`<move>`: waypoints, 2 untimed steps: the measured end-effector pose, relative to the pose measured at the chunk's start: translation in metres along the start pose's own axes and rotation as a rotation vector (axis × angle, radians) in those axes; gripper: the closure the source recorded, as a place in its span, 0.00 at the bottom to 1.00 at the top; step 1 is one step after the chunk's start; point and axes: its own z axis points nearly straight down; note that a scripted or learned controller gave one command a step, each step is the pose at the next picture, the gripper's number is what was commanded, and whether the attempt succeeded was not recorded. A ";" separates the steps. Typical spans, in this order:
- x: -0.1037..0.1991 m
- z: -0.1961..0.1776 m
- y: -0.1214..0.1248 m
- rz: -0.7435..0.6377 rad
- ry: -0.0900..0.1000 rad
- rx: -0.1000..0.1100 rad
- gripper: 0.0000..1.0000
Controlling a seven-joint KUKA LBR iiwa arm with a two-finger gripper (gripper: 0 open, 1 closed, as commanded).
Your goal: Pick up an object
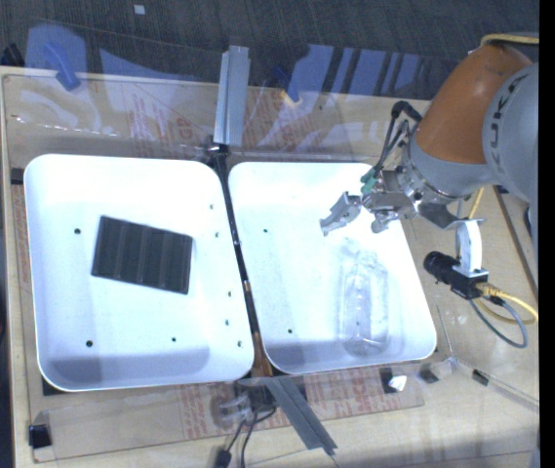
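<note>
A dark ribbed pad (142, 253) lies in the left bin (53, 188), slightly askew. In the right bin (277, 193) a clear bottle (362, 300) lies flat, long axis running near to far, neck pointing far. Above it hangs the tool (363, 213), fingers spread, holding nothing.

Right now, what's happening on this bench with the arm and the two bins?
A KUKA arm reaches in from the right, its gripper open over the right bin, near that bin's far right corner. Nothing sits between its fingers. A clear plastic bottle lies in the same bin, nearer the camera than the gripper. A dark ribbed rectangular pad lies flat in the left bin. Nothing has been picked up yet.
</note>
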 end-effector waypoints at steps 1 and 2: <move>-0.023 -0.070 -0.032 0.355 -0.001 -0.005 0.00; -0.014 -0.087 -0.039 0.240 -0.002 -0.007 0.00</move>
